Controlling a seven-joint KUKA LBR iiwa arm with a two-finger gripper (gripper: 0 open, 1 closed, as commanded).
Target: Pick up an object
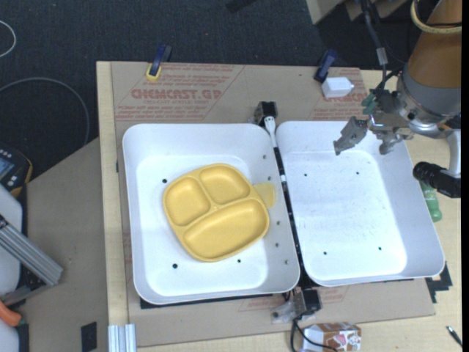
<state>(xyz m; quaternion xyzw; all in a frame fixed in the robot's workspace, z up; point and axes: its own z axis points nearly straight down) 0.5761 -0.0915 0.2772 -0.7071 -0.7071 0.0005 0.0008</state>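
grey gripper (pixel 364 139) fingers spread apart, holding nothing, above right bin (pixel 366 218); yellow tray (pixel 216 211) in left bin (pixel 146 160).

Two white bins (pixel 139 218) sit side by side on a cardboard sheet (pixel 220 86) — blue clamps (pixel 157 61) at its far edge, dark carpet (pixel 73 20) beyond.

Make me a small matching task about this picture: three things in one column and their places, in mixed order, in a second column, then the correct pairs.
Things:
1. yellow divided plate
2. gripper
3. white block

Places:
A. above the far right part of the right bin
B. on the cardboard beyond the right bin
C. inside the left bin

Pairs: 1-C, 2-A, 3-B
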